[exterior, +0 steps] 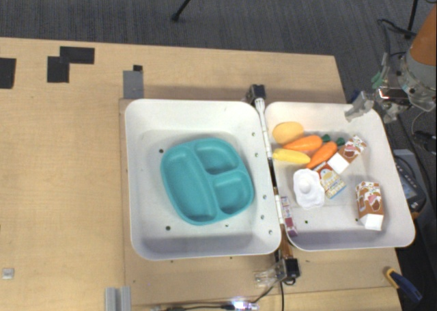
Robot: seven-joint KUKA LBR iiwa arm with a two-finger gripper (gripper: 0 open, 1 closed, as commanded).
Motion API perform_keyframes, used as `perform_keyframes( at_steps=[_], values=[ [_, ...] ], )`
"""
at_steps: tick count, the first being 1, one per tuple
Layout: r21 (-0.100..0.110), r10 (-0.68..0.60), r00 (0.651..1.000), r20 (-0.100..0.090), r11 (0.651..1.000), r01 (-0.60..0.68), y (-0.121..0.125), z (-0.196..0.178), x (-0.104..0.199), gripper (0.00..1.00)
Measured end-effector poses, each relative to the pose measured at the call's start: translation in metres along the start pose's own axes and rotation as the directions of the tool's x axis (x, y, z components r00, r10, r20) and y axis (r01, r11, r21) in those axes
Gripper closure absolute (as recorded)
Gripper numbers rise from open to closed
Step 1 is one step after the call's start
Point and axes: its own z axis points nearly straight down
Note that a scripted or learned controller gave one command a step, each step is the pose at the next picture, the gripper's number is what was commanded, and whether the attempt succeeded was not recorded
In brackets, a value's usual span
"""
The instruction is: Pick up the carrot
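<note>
1. My gripper point(360, 106) hangs at the far right corner of the right bin point(399, 231), just over its rim; I cannot tell from this slant whether it is released or clenched, and nothing shows in its grasp.
2. The carrot point(321, 154) lies in the right bin, near my gripper, below it and to the left in the picture. It rests tilted, its green end pointing up toward my side.
3. A second orange piece point(304, 143) (carrot-like, though I can't be sure what it is) lies just beside the carrot, on the side away from me, touching or nearly touching it.
4. Farther left of my gripper sit a round yellow-orange fruit point(288, 130) and, below it, a banana point(291, 156), both close to the bin's left wall.
5. Straight down from the carrot, and well below my gripper, is a white bottle point(308, 188), with a small flat packet point(331, 182) just beside it.
6. A small carton point(352, 147) with red print lies nearly under my gripper, against the carrot's green end.
7. A brown-and-white carton point(369, 205) stands toward the near right part of the bin, apart from the cluster.
8. Well to the left of me, the left bin point(136, 166) holds a teal divided plate point(206, 180).
</note>
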Motion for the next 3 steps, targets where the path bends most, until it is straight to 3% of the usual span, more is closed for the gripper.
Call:
perform_keyframes(
  at_steps=[1,2,3],
  values=[
    [-0.030,-0.096,0.995,0.015,0.995,0.096,-0.009,0.105,0.021,0.00],
    [-0.054,0.002,0.999,0.032,0.999,-0.001,-0.019,0.109,0.054,0.00],
    [-0.066,-0.001,0.999,0.034,0.998,0.003,-0.015,0.093,0.055,1.00]
  ],
)
